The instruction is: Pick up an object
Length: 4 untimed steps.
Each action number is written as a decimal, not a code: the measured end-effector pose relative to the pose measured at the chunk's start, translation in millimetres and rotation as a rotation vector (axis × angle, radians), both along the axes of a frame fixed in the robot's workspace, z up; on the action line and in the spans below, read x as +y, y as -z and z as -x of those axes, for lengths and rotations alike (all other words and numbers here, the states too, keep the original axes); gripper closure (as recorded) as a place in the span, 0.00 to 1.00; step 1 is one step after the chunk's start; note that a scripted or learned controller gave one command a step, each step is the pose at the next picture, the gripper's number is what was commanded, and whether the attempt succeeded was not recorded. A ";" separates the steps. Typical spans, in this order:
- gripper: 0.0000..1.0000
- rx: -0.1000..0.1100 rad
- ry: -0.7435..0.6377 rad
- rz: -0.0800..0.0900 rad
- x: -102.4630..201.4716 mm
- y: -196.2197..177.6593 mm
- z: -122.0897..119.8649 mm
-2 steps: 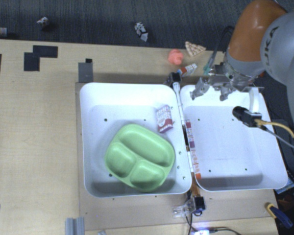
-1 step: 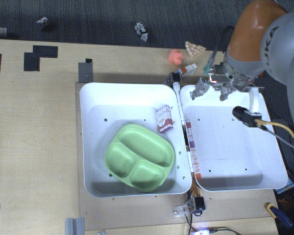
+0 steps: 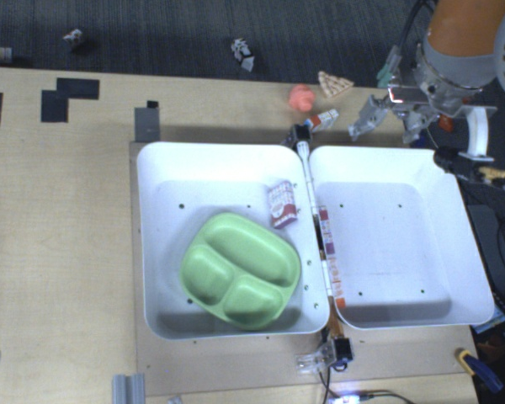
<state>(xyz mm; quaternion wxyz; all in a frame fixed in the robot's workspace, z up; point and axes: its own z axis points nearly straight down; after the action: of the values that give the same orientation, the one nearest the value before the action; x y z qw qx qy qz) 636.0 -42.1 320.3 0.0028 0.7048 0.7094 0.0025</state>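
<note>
A green divided plate (image 3: 240,269) lies tilted in the left bin (image 3: 164,225), toward its front. Just behind it, near the bin's right wall, sits a small red and white packet (image 3: 281,204). My gripper (image 3: 390,122) hangs beyond the far rim of the right bin (image 3: 442,225), over the bench. Its fingers (image 3: 364,120) are spread open with nothing between them. It is well away from both the plate and the packet.
On the bench behind the bins lie a pink ball (image 3: 301,98), a pale triangular piece (image 3: 335,83) and a small red and white tube (image 3: 321,120). Cables and a clip sit at the front edge between the bins (image 3: 330,356).
</note>
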 end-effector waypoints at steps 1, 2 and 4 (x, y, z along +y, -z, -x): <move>0.00 0.005 0.005 0.000 -8.3 38.7 22.2; 0.00 0.007 0.002 -0.001 25.3 65.1 80.0; 0.00 0.000 0.005 0.002 -42.7 233.9 29.7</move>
<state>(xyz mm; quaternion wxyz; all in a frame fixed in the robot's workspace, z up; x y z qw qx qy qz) 606.4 -84.8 86.4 0.0034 0.7067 0.7075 0.0020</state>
